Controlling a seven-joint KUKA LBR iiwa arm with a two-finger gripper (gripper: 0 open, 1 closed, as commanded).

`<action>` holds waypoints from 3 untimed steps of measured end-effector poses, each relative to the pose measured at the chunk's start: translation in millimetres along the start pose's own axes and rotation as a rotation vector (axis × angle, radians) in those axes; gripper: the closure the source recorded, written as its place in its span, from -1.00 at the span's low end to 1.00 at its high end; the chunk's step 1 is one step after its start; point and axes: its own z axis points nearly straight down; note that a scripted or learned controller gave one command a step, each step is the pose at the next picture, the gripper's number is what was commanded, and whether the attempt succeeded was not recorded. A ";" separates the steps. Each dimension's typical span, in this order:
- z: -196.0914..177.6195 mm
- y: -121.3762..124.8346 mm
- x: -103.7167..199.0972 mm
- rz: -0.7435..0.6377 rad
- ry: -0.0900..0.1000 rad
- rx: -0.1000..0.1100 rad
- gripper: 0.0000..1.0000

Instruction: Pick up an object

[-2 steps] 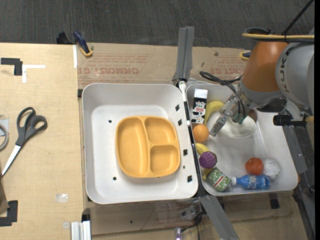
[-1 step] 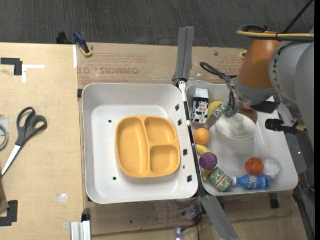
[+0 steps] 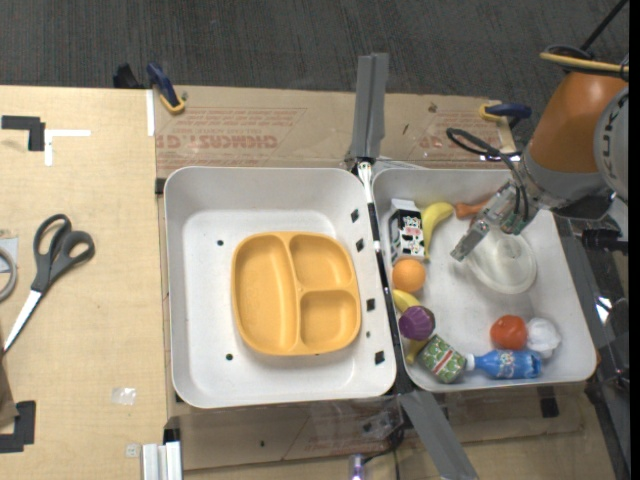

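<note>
The right bin [image 3: 570,268] holds several small objects. A cow-patterned carton [image 3: 405,230], a banana [image 3: 436,218] and an orange ball [image 3: 408,273] lie along its left wall. Below them lie a purple piece [image 3: 417,321] and a green can [image 3: 440,358]. A blue bottle [image 3: 505,365], a red ball [image 3: 508,331] and a white ball [image 3: 543,336] sit near the front. My gripper [image 3: 466,246] hangs low over the bin's middle, tilted down to the left. It is just left of a clear cup [image 3: 507,263] and below an orange carrot-like piece [image 3: 470,209].
The left bin [image 3: 190,268] carries a yellow divided plate [image 3: 297,293]. Scissors [image 3: 50,258] lie on the wooden bench at far left. Blue clamps [image 3: 165,86] [image 3: 510,111] stand at the back. A grey bar [image 3: 370,108] runs between the bins.
</note>
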 end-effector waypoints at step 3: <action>2.2 -20.5 -12.0 0.362 -0.008 0.009 -1.00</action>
